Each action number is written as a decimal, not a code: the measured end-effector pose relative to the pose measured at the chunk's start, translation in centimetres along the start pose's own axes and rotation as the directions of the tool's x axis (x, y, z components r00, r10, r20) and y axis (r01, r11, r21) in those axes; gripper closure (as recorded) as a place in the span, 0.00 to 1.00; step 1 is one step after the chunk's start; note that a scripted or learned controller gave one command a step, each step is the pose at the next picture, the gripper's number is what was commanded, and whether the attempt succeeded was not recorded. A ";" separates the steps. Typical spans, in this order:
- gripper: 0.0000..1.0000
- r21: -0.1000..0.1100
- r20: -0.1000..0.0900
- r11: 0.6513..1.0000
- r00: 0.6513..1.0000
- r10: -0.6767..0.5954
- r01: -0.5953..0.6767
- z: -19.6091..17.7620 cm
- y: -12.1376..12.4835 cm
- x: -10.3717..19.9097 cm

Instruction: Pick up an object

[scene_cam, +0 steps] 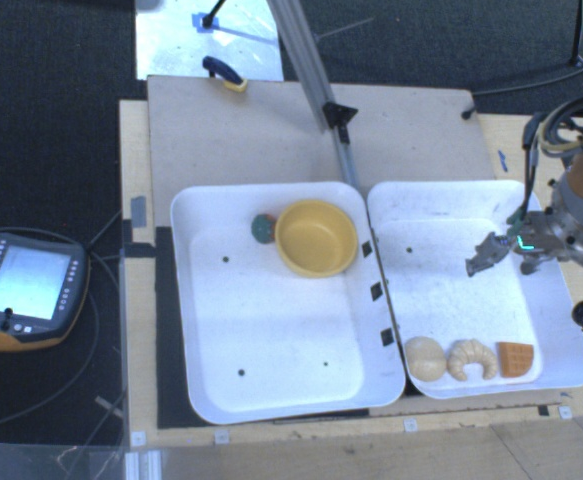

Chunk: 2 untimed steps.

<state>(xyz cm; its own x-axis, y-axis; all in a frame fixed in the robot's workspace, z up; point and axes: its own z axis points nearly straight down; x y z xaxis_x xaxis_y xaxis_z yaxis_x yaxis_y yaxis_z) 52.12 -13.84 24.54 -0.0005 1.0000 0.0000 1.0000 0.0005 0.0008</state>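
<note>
From my remote station I see the gripper [483, 258] hanging over the right bin [441, 203], in its bare middle stretch; whether it is above the floor or touching it I cannot tell, and I cannot tell how its grasping end is set. Nothing visibly sits in it. The candidate objects lie along that bin's near wall: a pale round roll [425, 358], a croissant-shaped piece [473, 359] touching or just beside it, and an orange wedge [515, 358] at the corner. The left bin [261, 368] holds a yellow bowl [316, 238] with a small green ball [262, 228] touching its rim.

Risks, as I judge them: the three small pieces are packed close to each other and to the wall, so a descent there could land between two, nudge one aside, or strike the rim. The bowl is wide and may slip from a narrow grasp. A descent where the gripper hangs now would meet only bare plastic.

No brand or label is legible; the pendant [26, 288] beside the counter [271, 128] shows a lit screen too small to read.
</note>
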 end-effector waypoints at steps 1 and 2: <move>0.00 0.000 0.000 1.000 1.000 0.000 0.000 0.0 0.0 0.0; 0.00 0.003 0.000 1.000 1.000 0.000 0.000 4.2 0.2 0.0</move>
<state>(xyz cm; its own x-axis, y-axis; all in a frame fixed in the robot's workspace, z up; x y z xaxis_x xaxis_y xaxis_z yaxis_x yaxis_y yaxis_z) 52.36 -13.85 20.35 -0.0002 1.0000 0.0004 1.0000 0.0002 -0.0024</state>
